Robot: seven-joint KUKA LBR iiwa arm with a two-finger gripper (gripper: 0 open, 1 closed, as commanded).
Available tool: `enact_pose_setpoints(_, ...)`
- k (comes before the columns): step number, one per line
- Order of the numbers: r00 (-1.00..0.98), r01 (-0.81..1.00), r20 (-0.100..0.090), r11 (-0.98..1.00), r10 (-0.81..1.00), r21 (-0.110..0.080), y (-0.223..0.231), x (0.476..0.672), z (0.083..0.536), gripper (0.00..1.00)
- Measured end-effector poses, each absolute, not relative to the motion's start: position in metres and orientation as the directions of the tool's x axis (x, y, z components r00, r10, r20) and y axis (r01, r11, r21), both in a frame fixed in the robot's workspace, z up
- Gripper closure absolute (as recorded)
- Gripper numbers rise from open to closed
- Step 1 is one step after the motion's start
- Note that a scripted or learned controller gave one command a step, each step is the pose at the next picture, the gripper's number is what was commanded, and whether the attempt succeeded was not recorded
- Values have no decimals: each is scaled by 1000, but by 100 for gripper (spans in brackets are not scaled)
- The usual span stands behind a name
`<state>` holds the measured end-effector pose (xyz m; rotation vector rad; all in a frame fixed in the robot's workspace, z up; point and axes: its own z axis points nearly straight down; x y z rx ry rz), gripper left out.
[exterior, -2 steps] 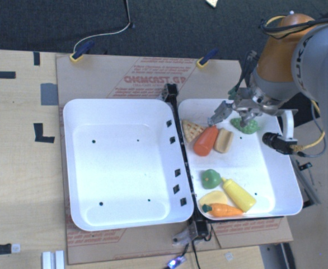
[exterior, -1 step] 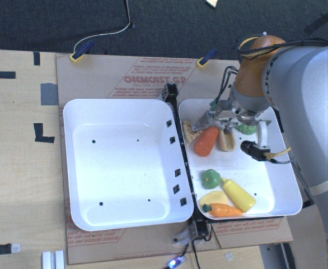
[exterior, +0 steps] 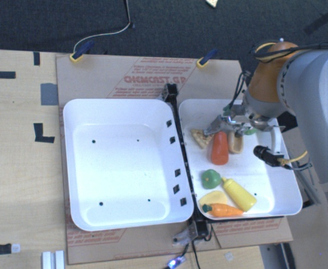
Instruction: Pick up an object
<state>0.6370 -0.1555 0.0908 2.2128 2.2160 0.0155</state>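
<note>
Gripper [exterior: 231,129]: state cannot be determined, low over the red sausage [exterior: 219,148].
Sausage: rigid, light, smooth plastic; grasp across mid-length.

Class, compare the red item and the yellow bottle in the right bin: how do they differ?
The red item is red and lies nearly straight up the picture; the yellow bottle is yellow and lies diagonally. The red item sits by the gripper; the yellow bottle lies nearer the bin's front edge. Both are elongated and rest in the right bin.

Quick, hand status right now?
Hand: cannot be told; it sits low over the red item in the right bin.
</note>
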Motion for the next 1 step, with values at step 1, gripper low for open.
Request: enact_pose_setpoints(1,-1,1000,-7,1,1000,19,-144,624,92,0)
